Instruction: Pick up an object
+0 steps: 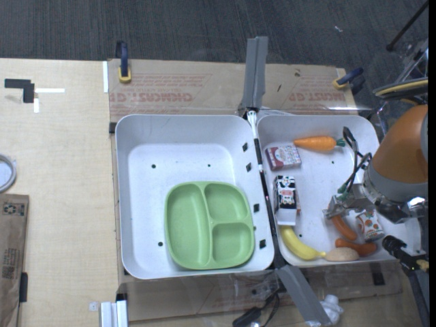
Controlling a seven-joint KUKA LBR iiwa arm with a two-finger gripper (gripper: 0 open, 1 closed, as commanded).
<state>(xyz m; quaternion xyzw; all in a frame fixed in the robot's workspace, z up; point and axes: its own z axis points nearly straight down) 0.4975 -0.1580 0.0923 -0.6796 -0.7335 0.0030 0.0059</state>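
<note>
Two shallow white bins sit side by side on the desk [54, 128]: the left bin [136, 148] holds a green divided plate [210, 225] in its lower middle, and the right bin [310, 125] holds the loose items. Along its upper part lie a toy carrot [317, 142] and, just below it, a small red-and-white carton [282, 157]. A black-and-white carton [286, 197] lies near the bin's left wall, with a banana [298, 245] below it at the lower edge. The gripper [343, 205] reaches in from the right of the frame, low over the bin's lower right area, just above a cluster of orange sausage-like pieces [347, 229] and a small printed packet [368, 225]. Whether it is spread or closed cannot be told.
</note>
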